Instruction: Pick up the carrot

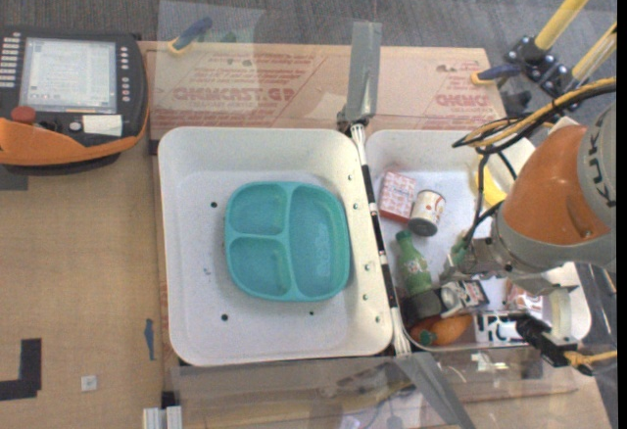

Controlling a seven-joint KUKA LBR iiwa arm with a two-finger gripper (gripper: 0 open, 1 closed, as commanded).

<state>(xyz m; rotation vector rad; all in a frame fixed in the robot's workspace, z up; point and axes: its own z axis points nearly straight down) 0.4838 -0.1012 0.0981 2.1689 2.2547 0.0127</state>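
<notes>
Right bin (392, 148) holds carrot (446, 330) half-hidden beneath gripper (458, 292), its grip state indiscernible.

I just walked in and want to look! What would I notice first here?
Probably the big teal plate, alone in the left bin. Next, the robot arm's orange band over the crowded right bin, where a green bottle lies and the orange carrot sits at the near edge.

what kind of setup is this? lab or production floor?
Most likely a robotics lab bench for pick tests. A teach pendant lies on the bench, two white bins sit side by side, the right one mixing toy food such as the carrot and a green bottle, and the floor is carpeted.
</notes>
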